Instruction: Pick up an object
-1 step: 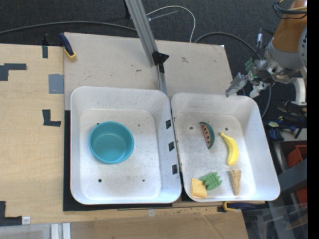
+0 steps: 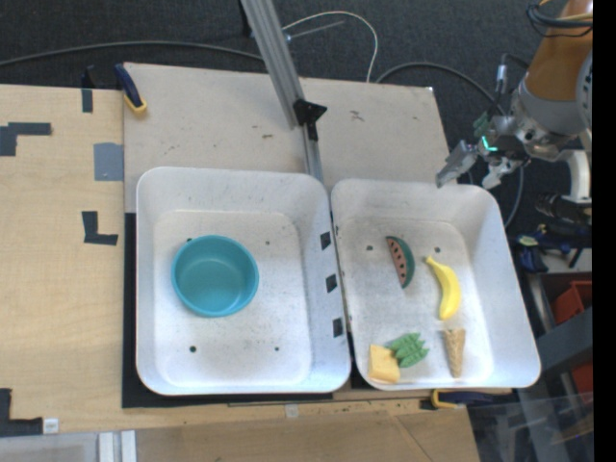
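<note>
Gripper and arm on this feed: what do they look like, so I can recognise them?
The arm is grey with an orange band above the wrist. The gripper is a small grey and black metal assembly with a green-lit spot, and dark cables run behind it.

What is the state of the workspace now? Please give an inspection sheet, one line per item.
Surface: wooden bench bearing left bin and right bin.
Job's things: watermelon slice, banana, cone, green piece, yellow block, all in right bin.
Clutter: teal bowl in left bin.
Grippers: gripper above right bin's far corner, holding nothing.
Cables: black cables behind the bench.
Surroundings: dark floor, metal pole.
</note>
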Controlling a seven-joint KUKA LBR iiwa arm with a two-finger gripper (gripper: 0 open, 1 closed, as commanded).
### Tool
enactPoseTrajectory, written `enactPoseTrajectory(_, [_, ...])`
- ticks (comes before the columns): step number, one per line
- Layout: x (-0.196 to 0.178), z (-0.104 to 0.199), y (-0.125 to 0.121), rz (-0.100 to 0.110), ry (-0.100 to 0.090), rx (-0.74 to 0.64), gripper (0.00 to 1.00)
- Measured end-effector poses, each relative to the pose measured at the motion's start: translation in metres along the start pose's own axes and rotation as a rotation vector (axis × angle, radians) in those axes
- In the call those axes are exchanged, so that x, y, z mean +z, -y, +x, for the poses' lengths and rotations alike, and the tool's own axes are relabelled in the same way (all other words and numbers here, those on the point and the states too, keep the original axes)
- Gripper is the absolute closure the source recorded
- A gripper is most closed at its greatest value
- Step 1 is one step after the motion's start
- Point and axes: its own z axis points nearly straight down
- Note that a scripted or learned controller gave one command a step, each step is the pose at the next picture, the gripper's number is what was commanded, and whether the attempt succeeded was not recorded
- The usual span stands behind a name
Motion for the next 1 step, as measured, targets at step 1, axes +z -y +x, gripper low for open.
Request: enactPoseTrajectory(1, [0.044, 0.0042, -0.001, 0.003, -0.001, -0.001, 0.0])
